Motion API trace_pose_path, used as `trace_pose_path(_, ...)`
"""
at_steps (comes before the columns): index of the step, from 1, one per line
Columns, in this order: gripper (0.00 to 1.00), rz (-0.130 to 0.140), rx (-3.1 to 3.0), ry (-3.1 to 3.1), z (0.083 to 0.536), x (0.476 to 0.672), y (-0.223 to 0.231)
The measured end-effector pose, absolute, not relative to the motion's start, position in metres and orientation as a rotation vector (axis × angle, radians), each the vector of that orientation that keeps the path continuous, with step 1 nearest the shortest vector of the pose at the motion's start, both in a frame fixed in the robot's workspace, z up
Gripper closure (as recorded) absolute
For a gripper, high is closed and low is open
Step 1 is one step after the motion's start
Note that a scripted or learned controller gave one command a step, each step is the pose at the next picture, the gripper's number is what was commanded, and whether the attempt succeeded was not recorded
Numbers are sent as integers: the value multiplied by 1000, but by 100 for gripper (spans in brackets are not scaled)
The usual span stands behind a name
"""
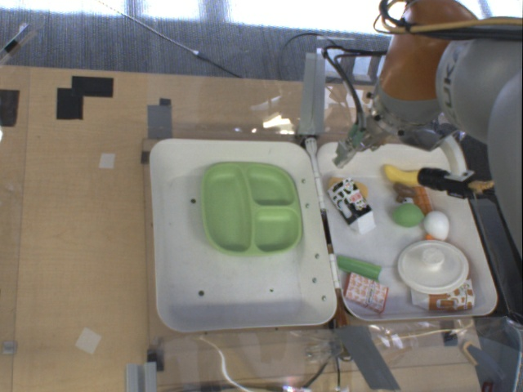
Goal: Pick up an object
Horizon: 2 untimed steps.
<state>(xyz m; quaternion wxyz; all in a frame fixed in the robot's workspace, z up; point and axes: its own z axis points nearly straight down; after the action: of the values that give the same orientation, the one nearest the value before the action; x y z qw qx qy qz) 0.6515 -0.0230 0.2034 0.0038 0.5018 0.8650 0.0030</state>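
Looking down through the bench camera, I find the gripper (346,155) hanging over the far left corner of the right bin (484,288), close to the divider between the bins. From this slant I cannot tell whether it is spread or pressed together, and nothing shows in its grasp. Just on the near side of it lies a small black-and-white carton (351,202), tilted and apart from the gripper; I judge it the likeliest thing to pick. To the right of the carton sit a banana (395,172), a green ball (406,215) and a white egg (436,224), close together. Nearer to me are a white lidded bowl (432,265), a green cylinder (358,266) by the bin's left wall and a red patterned packet (365,292) in the near left corner. The left bin (167,219) holds a green divided plate (251,207). As I read it, the pick is not yet made: every object rests in its bin. What is left is the descent onto one object, the grasp and the lift.
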Motion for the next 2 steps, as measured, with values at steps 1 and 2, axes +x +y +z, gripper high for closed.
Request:
trace_pose_path(1, 100, 2, 1161, 2907, 214, 670, -105)
trace_pose_path(2, 100, 6, 1206, 2898, 185, 637, -40)
